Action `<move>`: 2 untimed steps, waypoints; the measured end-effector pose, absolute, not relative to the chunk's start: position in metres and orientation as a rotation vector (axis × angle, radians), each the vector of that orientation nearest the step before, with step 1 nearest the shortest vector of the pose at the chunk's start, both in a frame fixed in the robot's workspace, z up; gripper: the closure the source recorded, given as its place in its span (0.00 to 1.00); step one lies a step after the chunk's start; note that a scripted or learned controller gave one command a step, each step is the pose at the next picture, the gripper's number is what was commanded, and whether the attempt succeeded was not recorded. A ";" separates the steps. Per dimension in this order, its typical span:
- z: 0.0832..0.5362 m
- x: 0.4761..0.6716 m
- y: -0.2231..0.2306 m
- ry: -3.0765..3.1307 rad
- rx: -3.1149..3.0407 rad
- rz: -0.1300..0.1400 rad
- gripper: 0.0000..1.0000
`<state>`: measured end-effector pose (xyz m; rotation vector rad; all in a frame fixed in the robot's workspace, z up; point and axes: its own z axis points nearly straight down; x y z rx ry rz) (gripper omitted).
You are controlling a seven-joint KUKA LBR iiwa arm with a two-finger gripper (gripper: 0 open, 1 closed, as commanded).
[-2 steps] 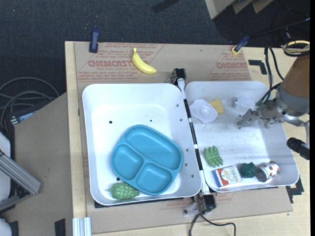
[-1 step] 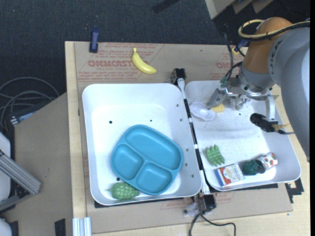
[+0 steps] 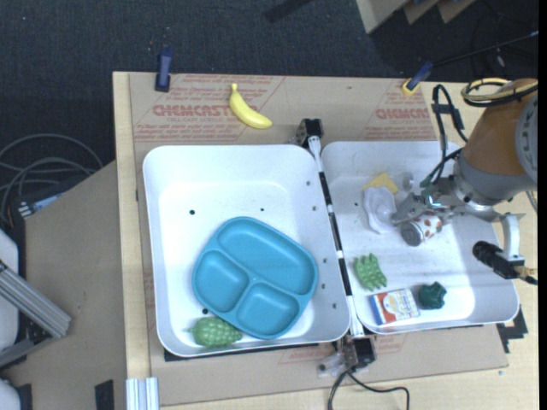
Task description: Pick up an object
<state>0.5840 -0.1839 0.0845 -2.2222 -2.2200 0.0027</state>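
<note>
My gripper [image 3: 414, 215] hangs low over the middle of the right bin [image 3: 479, 314], on the grey arm [image 3: 494, 156] that reaches in from the right. Just beneath it lies a small can-like object [image 3: 421, 229] with red and white markings, partly hidden by the gripper. A crumpled white object [image 3: 376, 208] and a yellow piece [image 3: 383, 182] lie just left of the gripper. Nearer the front of this bin are a green bumpy toy [image 3: 369, 272], a small carton [image 3: 393, 306] and a dark green toy [image 3: 432, 295].
The left bin [image 3: 171, 178] holds a blue divided plate [image 3: 254, 277] and a light green fuzzy object [image 3: 214, 332] at its front edge. A yellow banana [image 3: 248, 109] lies on the bench behind the bins. Black cables run along the arm at the right.
</note>
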 end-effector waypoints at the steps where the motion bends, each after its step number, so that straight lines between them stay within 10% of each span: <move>1: 0.095 0.585 -0.183 -2.222 -2.223 0.000 1.00; 2: 0.095 0.585 -0.183 -2.221 -2.223 0.000 0.00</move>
